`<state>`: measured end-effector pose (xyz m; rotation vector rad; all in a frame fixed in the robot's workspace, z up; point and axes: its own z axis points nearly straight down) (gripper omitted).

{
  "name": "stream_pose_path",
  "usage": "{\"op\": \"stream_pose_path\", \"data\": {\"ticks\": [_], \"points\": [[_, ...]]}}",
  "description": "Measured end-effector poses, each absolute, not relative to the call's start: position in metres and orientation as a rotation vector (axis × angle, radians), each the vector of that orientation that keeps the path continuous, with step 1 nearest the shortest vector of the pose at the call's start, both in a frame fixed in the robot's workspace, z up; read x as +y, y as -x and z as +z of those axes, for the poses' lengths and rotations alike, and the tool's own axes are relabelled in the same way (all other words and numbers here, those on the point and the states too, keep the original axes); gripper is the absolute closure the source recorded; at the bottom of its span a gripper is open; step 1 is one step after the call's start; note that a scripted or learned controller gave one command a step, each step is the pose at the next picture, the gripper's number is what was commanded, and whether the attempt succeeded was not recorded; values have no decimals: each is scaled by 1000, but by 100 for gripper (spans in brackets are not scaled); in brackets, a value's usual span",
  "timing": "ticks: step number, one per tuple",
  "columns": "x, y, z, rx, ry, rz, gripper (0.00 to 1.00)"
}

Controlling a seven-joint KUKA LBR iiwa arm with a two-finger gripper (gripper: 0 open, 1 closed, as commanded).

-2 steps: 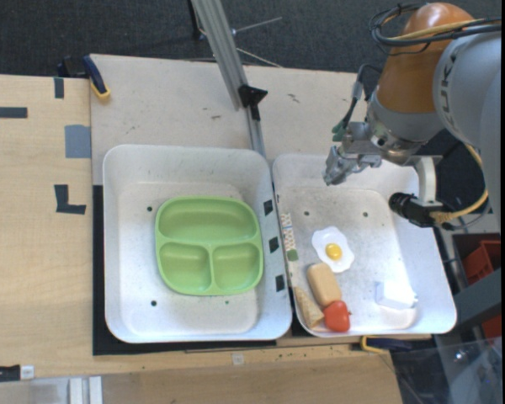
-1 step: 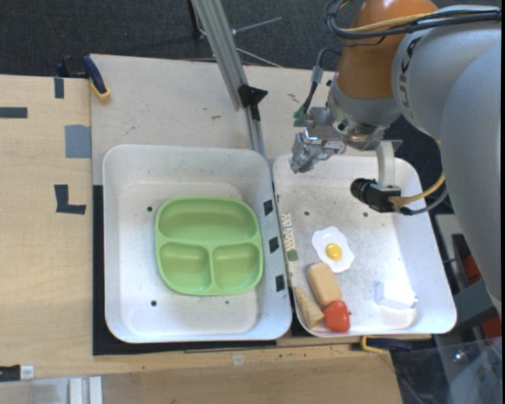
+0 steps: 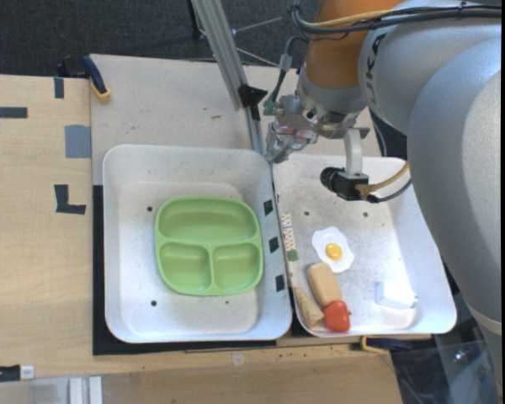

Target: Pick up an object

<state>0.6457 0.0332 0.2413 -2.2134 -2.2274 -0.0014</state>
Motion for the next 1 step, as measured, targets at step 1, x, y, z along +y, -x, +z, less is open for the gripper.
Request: {"op": "stream_pose_path", "data": {"ticks": [1], "points": [[91, -657, 245, -2228, 2212, -2, 100]]}}
